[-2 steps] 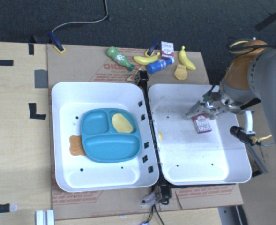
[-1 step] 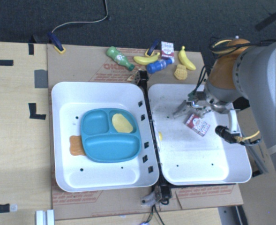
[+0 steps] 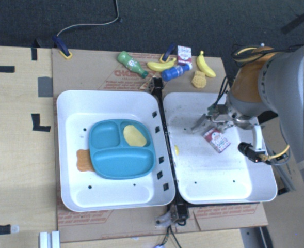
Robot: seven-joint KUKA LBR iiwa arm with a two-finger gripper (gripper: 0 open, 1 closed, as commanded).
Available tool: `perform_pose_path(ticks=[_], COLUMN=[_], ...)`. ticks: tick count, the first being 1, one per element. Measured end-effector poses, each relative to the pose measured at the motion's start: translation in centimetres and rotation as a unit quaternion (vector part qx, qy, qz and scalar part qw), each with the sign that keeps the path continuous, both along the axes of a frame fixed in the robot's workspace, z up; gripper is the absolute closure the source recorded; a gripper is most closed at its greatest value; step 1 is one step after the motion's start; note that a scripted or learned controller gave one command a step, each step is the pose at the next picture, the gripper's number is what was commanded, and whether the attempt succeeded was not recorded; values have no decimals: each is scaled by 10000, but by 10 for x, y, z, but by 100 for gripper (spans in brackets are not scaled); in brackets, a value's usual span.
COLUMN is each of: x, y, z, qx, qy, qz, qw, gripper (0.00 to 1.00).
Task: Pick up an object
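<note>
The pincer point(image 3: 209, 124) hangs low in the right bin point(image 3: 193, 185), fingers spread apart — nothing between them. A small red-and-white packet point(image 3: 217, 140) lies on the bin floor just beside its tips. The left bin point(image 3: 69, 138) holds a blue tray point(image 3: 122, 156).

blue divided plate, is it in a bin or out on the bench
In. The blue divided plate lies flat inside the left bin, with a yellow piece in one of its compartments.
</note>
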State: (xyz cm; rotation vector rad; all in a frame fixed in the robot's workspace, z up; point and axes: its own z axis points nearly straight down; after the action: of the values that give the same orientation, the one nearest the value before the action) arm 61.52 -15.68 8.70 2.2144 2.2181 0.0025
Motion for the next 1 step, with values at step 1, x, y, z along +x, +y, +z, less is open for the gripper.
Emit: perform_pose_path(ticks=[1], x=[-33], y=[2], z=[0], qx=[0], qy=[-1], qz=[-4], qw=[10000], gripper=[0])
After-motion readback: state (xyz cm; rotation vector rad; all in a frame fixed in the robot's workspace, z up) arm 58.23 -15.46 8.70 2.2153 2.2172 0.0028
